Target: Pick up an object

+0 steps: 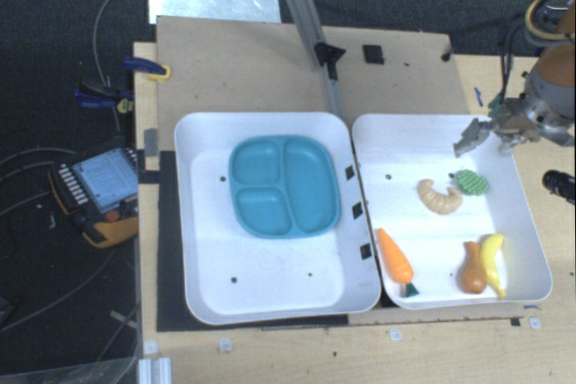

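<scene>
1. The gripper (490,138) hangs over the far right corner of the right bin (409,139), its two fingers (470,140) spread apart with nothing between them.
2. Behind it, the grey arm (551,81) comes in from the right side, with an orange band just above the wrist.
3. Nearest the gripper, toward the bin's middle, lies a small green leafy piece (472,183), touching a pale curled croissant-like piece (439,197) on its left.
4. At the near right corner of the same bin a yellow banana (494,263) lies just beside a brown pear-shaped piece (472,269); the two touch.
5. Along that bin's near left edge an orange carrot (396,260) lies slanted, its green tip toward the near rim.
6. The left bin (202,193) sits flush against the right one and holds a blue divided plate (284,186) near its far middle, three compartments showing.
7. Both bins rest on a tan board (234,58) on the bench.
8. Past the bench's left edge, on the dark floor, sits a handheld control pendant (97,190) with cables, and blue-and-yellow clamps (121,84) grip the board's left edge.
</scene>
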`<state>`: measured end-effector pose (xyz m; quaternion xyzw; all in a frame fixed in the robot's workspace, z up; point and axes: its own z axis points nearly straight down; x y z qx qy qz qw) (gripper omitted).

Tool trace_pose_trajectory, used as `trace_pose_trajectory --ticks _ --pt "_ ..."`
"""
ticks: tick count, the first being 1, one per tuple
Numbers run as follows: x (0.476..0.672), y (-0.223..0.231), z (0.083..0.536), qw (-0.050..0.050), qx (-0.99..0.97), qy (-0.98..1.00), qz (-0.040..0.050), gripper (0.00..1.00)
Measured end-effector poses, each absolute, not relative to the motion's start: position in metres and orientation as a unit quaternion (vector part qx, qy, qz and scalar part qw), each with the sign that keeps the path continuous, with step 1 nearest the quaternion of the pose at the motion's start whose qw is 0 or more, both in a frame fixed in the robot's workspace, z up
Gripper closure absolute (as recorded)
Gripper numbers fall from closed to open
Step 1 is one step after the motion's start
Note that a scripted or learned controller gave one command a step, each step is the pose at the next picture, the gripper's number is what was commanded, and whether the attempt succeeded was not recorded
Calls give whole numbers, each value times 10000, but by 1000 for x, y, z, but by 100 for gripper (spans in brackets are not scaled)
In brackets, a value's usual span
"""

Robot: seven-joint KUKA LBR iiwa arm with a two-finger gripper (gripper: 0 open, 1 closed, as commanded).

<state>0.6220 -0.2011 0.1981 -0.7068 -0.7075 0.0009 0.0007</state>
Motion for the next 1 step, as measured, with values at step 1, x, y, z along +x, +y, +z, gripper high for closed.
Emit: trace_pose_trajectory --ticks 1 --pt "619 -201 156 2 -7068 -7075 6 0"
